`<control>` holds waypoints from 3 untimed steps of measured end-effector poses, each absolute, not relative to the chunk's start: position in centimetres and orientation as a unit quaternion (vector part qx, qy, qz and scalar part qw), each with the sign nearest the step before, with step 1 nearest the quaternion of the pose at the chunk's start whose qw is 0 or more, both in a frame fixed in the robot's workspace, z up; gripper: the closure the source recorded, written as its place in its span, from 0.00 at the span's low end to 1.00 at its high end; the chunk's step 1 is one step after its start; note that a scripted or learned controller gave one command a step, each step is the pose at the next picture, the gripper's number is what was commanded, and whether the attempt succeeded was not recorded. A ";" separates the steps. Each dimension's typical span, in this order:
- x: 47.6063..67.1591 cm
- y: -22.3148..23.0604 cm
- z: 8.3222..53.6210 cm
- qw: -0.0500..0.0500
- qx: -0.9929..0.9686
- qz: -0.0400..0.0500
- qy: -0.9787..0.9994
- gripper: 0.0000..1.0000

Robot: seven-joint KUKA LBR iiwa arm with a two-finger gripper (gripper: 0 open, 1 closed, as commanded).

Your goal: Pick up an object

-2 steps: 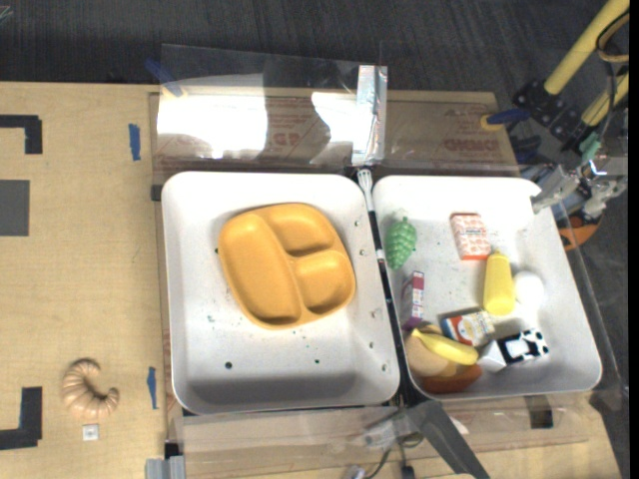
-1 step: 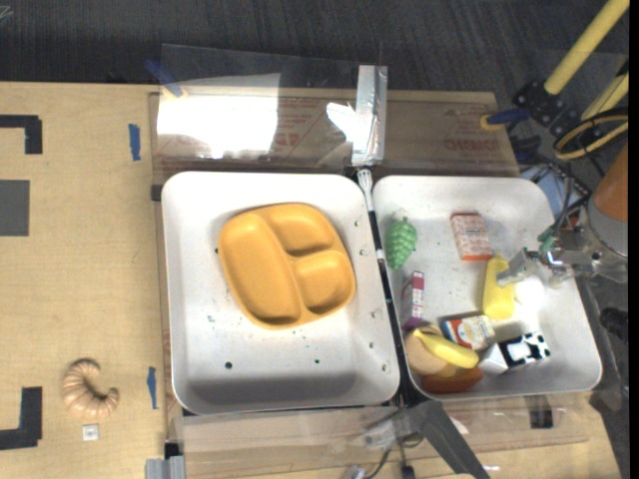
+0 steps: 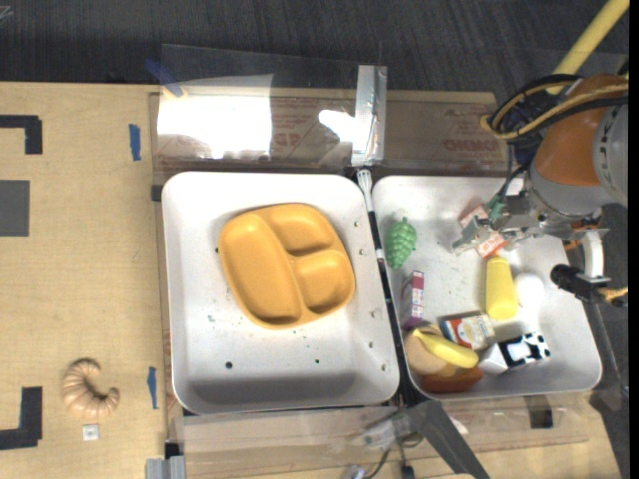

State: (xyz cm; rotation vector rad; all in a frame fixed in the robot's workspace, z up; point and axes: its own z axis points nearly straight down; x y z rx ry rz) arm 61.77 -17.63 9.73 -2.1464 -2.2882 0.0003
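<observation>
- The two-finger gripper (image 3: 482, 236) hovers low in the right white bin (image 3: 579, 372); whether it grips anything I cannot tell.
- Nearest target: the yellow plastic bottle (image 3: 500, 287), just beside it.
- Advice: centre over the bottle and descend straight, clear of the green ridged toy (image 3: 401, 241).

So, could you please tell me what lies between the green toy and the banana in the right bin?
In the camera view, a small pink-and-white packet lies between the green toy and the banana.
</observation>
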 end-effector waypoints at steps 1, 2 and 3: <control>57.7 -18.0 8.6 -0.002 -0.684 -0.002 -0.729 0.00; 57.9 -18.1 9.5 -0.004 -0.685 -0.003 -0.729 1.00; 62.7 -11.1 19.5 0.000 -0.750 -0.001 -0.662 1.00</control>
